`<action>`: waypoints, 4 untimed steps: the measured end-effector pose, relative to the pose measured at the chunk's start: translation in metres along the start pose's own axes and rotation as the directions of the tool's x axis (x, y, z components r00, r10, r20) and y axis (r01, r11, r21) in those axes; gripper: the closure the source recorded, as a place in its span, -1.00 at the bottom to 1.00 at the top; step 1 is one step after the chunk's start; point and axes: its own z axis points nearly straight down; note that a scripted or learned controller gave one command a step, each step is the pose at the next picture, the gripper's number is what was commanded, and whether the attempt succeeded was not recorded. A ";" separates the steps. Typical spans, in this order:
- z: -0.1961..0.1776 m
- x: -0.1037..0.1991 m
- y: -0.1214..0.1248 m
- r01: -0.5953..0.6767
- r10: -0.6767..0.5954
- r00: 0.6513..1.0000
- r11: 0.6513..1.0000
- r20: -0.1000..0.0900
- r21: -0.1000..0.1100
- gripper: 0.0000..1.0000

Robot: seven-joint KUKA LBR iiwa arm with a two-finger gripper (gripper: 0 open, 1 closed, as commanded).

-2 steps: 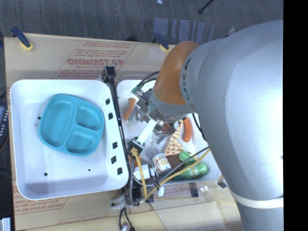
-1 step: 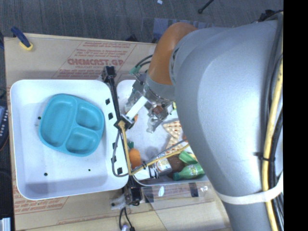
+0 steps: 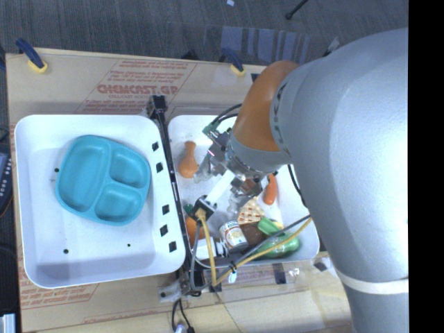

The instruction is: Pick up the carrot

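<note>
Camera view, looking down at a slant: two shallow white bins are seen side by side on a bench. In the left bin (image 3: pixel 28 207) a blue divided plate (image 3: pixel 103 179) is lying alone. The right bin (image 3: pixel 182 127) is crowded. The carrot (image 3: pixel 270 189), a slim orange piece, is seen near that bin's right wall, partly hidden by the arm. The gripper (image 3: pixel 232 172) is hung just to the left of the carrot, over the bin's middle; whether it is open or closed cannot be told, and nothing is seen held. A drumstick-shaped toy (image 3: pixel 187 159) is lying at the far left of this bin, and a waffle-like piece (image 3: pixel 251 214), a green vegetable (image 3: pixel 277 236) and a small can (image 3: pixel 234 234) are packed along the near side. For a clean pick, a small shift to the right is judged to be needed, with the approach lined up along the carrot. Little room is left there: the bin wall is close on the right and the near clutter is just beside the carrot.
</note>
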 end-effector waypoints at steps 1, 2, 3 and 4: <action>0.035 -0.002 0.081 -0.166 0.166 0.986 0.986 -0.003 0.000 -1.00; 0.096 -0.035 0.062 -0.186 0.186 0.982 0.983 -0.014 0.000 -1.00; -0.007 0.036 0.048 -0.186 0.186 0.982 0.983 -0.018 -0.001 -1.00; -0.064 0.048 0.118 0.192 -0.192 0.981 0.981 -0.007 -0.008 -1.00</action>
